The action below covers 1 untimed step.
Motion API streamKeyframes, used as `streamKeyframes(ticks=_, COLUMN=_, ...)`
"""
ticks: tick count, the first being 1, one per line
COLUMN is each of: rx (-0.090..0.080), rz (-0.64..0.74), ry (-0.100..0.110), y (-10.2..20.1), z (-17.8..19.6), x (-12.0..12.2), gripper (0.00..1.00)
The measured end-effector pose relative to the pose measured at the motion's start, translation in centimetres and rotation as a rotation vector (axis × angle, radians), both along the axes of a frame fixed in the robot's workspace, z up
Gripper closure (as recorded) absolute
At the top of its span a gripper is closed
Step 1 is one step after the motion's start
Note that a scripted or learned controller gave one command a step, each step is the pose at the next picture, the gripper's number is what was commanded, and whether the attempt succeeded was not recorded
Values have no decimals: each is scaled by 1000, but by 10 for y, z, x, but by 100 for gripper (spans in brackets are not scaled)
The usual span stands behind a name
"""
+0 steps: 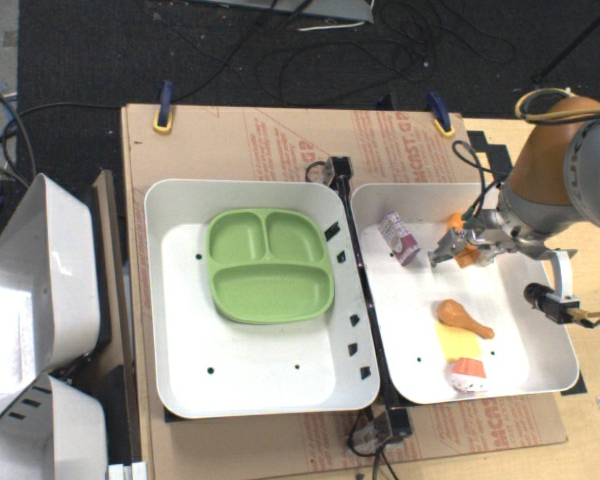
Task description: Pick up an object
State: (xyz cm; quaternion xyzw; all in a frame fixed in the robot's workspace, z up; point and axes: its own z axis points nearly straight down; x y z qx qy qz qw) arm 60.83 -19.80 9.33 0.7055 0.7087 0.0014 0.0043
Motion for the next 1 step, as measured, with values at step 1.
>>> streamKeyframes(ticks=1, rx=5, rz=-13, ry=56, y=28, z=-3, x=28, gripper=0)
